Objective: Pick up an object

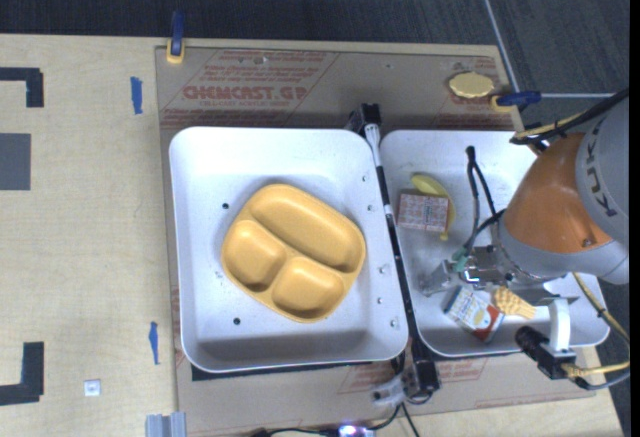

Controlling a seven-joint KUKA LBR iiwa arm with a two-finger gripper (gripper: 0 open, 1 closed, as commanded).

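Observation:
In the right bin, the arm's orange wrist hangs over the bin's right half. My gripper reaches down and left from it, close to the bin floor. Just above it lies a small box with a red and white print, and a yellow banana-shaped piece lies behind that box. Right below the gripper rests a small white packet with a red end. A waffle-patterned cone sits beside the packet. Nothing is visibly held.
The left bin holds a large yellow plate with three compartments. A black divider runs between the bins. Dark cables loop beside the wrist. A round tan disc lies on the bench behind the right bin.

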